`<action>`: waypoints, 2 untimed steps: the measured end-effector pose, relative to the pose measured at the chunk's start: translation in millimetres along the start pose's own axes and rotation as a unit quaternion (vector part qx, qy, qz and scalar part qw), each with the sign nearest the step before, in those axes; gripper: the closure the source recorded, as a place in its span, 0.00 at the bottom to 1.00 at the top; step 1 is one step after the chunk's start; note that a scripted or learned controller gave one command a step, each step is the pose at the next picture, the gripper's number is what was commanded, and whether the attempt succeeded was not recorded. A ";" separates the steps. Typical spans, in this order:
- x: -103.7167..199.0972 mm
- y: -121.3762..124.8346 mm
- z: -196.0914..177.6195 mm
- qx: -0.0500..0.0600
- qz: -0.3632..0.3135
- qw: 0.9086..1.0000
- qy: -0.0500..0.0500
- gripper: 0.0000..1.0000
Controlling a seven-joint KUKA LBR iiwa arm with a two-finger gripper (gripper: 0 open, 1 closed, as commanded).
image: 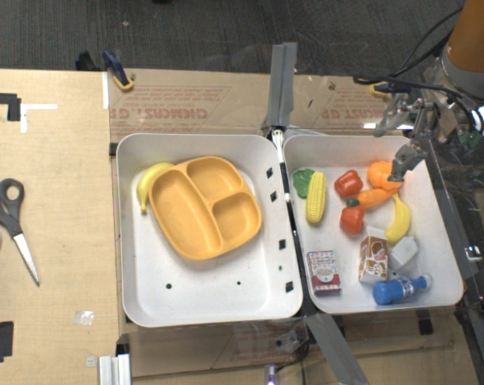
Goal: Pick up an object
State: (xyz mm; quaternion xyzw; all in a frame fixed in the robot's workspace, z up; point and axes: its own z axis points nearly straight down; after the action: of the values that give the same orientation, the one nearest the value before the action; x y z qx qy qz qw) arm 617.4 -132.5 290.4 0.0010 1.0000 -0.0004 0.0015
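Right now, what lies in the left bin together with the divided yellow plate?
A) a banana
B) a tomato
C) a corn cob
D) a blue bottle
A: a banana lies against the upper left rim of the divided yellow plate in the left bin.

You have the gripper [400, 169] low over the right bin [446, 239], at the orange fruit [380, 172]. The left bin [137, 287] holds a yellow divided plate [203, 207] and a banana [149, 180].
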 end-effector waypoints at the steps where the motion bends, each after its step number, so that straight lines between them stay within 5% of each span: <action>1: 19.0 6.0 165.7 0.000 0.049 0.999 0.000 0.00; 2: 49.5 24.2 197.4 0.000 0.125 0.992 0.000 0.00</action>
State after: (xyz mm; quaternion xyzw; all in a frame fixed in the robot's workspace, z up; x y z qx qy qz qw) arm 568.6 -108.4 92.9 0.1256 0.9921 0.0001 0.0014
